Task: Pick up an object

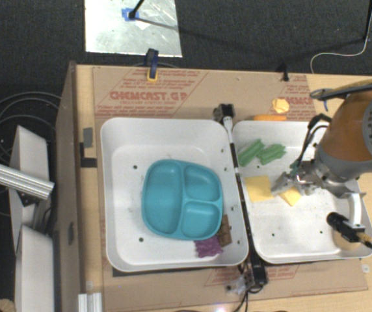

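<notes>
End effector [289, 186] over right bin's [303, 249] yellow pieces [259, 189]

You look down from one fixed camera above the tabletop [173, 90], tilted at a slant, far enough to take in both white bins [118, 174] and surrounding floor.

Left bin [118, 174]: teal divided plastic plate [182, 199] fills the centre; purple lump [207, 247] at its near edge.
Right bin [316, 251]: near floor bare; green pieces [261, 152], yellow blocks [259, 188] crowd the far half.
</notes>
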Action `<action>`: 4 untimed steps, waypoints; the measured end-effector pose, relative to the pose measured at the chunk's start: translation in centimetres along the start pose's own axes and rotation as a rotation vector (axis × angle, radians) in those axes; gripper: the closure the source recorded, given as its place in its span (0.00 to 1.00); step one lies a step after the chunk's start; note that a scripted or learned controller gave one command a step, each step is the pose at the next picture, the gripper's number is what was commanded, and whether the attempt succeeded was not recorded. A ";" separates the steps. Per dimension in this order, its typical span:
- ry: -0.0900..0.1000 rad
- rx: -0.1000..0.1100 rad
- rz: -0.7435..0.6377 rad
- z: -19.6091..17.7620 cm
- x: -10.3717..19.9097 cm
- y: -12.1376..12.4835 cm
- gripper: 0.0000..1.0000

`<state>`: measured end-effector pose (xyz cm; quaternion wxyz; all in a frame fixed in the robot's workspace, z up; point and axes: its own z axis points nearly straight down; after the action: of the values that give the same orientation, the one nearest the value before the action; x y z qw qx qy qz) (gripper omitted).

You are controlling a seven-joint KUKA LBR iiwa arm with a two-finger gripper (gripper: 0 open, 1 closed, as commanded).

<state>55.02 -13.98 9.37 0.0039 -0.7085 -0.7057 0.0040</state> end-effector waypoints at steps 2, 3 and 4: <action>-0.001 -0.017 -0.006 -2.7 0.3 0.6 1.00; -0.001 -0.019 -0.006 -3.8 0.3 0.7 1.00; -0.001 -0.022 -0.007 -4.8 0.3 0.8 1.00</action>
<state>55.84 -13.68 14.18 -0.0040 -0.7059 -0.7083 -0.0036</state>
